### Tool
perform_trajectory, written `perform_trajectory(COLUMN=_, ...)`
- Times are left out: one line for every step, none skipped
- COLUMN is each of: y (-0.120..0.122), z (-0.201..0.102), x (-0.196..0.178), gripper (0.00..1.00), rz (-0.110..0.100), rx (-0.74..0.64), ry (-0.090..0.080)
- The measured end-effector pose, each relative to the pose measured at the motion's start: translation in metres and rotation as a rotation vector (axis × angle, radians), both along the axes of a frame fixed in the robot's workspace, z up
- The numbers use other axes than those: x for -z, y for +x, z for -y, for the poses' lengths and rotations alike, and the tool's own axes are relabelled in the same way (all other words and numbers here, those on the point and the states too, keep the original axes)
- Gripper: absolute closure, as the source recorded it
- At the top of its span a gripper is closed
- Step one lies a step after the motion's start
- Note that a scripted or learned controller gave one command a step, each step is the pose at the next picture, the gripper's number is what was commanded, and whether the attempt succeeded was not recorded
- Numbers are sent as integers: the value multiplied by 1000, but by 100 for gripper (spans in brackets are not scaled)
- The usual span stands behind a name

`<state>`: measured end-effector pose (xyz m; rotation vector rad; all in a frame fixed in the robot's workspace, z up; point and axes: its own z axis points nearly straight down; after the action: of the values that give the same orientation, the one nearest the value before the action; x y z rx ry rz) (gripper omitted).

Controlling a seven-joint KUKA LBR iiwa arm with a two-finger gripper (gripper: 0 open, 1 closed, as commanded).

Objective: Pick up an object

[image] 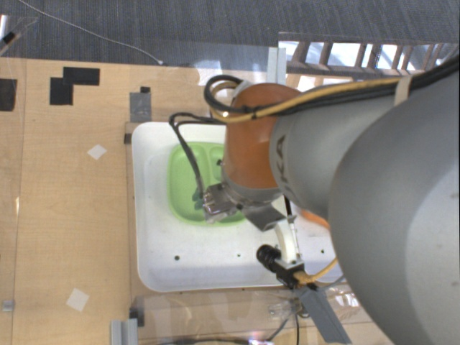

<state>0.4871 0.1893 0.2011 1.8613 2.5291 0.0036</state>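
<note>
Below the camera, the big grey arm (374,192) reaches in from the right and covers most of the right half of the picture. Its orange band (251,139) sits over the white bin (154,264), and the wrist under it points down into the bin. The gripper (215,205) is hidden under the wrist; I see just a small metal part at the lower left of the orange band, so I cannot tell how far the fingers are open or if they have hold of anything.

A green tray (183,185) lies in the upper middle of the bin, with a raised rim and a divider inside. The metal part of the wrist is over the lower right edge of this tray; if it touches, I cannot tell. A small orange thing (314,218) shows just beside the arm at the right side of the bin, mostly covered.

A black cable (188,153) runs from the top of the band, loops out to the left and comes down over the tray to the wrist. A yellow cable (323,94) goes along the arm to the right. The bin stands on a light wooden bench (65,214) with black marks (72,85) near the top left.
</note>
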Motion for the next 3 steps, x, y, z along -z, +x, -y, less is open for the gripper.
perform_trajectory(y=0, z=-37, x=-5, gripper=100, rz=-2, rx=274, ry=0)
perform_trajectory(y=6, z=-29, x=-58, gripper=100, rz=5, rx=-361, ry=0)
perform_trajectory(y=0, z=-32, x=-17, gripper=100, rz=1, rx=-540, ry=-1)
